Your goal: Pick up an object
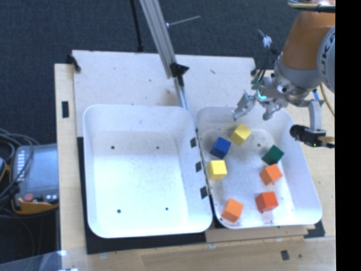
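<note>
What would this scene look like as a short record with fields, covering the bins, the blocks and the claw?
left bin: white, no blocks
right bin: white, holds seven blocks
yellow blocks: two
blue block: one
green block: one
orange blocks: three
claw: open, above the right bin's far edge, holding nothing

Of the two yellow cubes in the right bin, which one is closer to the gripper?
The upper yellow cube, beside the blue cube, just below the gripper. The other yellow cube lies lower, near the bin's left wall.

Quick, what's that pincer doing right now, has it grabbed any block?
Pincer: open, holding nothing, above the far edge of the right bin.
</note>
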Controlling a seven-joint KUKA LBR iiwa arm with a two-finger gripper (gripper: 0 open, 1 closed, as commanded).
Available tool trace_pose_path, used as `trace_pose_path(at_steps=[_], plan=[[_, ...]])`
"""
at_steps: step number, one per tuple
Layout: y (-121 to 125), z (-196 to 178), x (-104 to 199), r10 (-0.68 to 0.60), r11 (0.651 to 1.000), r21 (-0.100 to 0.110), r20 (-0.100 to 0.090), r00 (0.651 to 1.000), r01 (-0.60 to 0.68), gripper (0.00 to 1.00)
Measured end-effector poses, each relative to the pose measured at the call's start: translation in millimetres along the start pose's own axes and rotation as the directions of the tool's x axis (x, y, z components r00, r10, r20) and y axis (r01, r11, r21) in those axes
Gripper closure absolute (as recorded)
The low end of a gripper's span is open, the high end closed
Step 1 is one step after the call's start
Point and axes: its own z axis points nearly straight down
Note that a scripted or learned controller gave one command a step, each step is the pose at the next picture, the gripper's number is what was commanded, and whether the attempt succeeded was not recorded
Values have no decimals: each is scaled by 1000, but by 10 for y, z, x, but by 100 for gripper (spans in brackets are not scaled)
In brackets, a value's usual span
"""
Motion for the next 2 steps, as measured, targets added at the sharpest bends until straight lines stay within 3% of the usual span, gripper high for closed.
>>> trace_pose_path(at_steps=[1,2], plan=[[8,-24,-1,-1,1000,-4,1,1000,1,0],[-25,401,-14,4,1000,1,2,1000,-4,0]])
